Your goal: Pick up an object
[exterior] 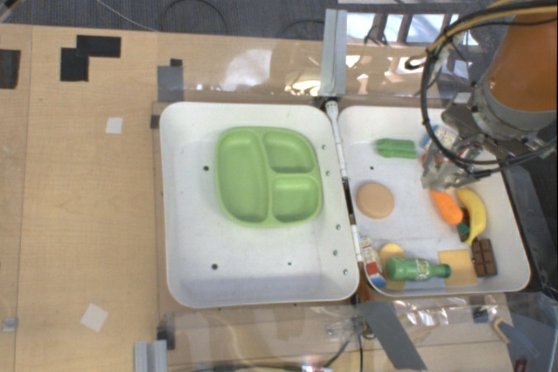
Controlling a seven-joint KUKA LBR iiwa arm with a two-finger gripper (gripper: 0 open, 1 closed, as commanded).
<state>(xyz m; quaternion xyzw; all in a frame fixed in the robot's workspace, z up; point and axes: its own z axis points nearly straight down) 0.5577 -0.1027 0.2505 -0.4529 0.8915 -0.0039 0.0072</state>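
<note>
At the near edge of the right bin a green bottle lies on its side, its cap end toward the left. Just left of it, against the bin's near-left corner, sits a small object with red, white and blue parts, too small to identify. To the right of the bottle rests a yellow block, and touching that block's right side is a brown chocolate bar.

Farther back, a banana curves along the right part of the bin, with an orange carrot just beside it on the left. Left of these, well apart, a round tan cookie-like disc lies flat on the bin floor.

The tool hangs over the bin just above the carrot's far end; whether it is released or clenched cannot be told, and nothing shows between its tips. Beyond it a green oblong piece lies near the far wall.

In the left bin a light green divided plate lies flat, near the middle. Both bins rest on the wooden table.
</note>
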